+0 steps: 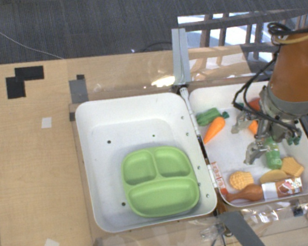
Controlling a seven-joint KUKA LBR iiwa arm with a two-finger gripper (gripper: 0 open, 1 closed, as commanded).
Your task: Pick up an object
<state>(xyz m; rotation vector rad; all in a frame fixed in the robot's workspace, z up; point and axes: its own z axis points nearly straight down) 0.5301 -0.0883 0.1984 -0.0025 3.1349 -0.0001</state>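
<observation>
Step in hand: you are in the approach, by my reading. The gripper [258, 146] hangs low over the right bin [223, 148], in among the toy food, and nothing is lifted yet.

Gripper state: you cannot tell from this view whether it is released or clenched; the metal parts blur together against the white floor of the bin.

Nearest candidate: the green piece [272, 157] lies just beside the gripper, on its right and a little toward the front. Whether the two touch, you cannot tell.

Other candidates: an orange piece [253, 126] sits close behind the gripper, partly hidden by cables. The carrot [214, 128] and the green vegetable [207, 116] lie near the bin's left wall, well apart from the gripper. Along the front wall sit the corn cob [241, 179], the yellow wedge [292, 166] and the bottle with a white label [266, 191].

Left bin: the left bin [96, 133] holds only the green divided plate [160, 180], which you need not touch.

Next move calls for: centre the gripper over one item, most likely the green piece, then come down and close squarely on it before lifting.

Watch for: neighbours crowd the green piece, so a skewed descent may nudge them or pinch two at once.
</observation>
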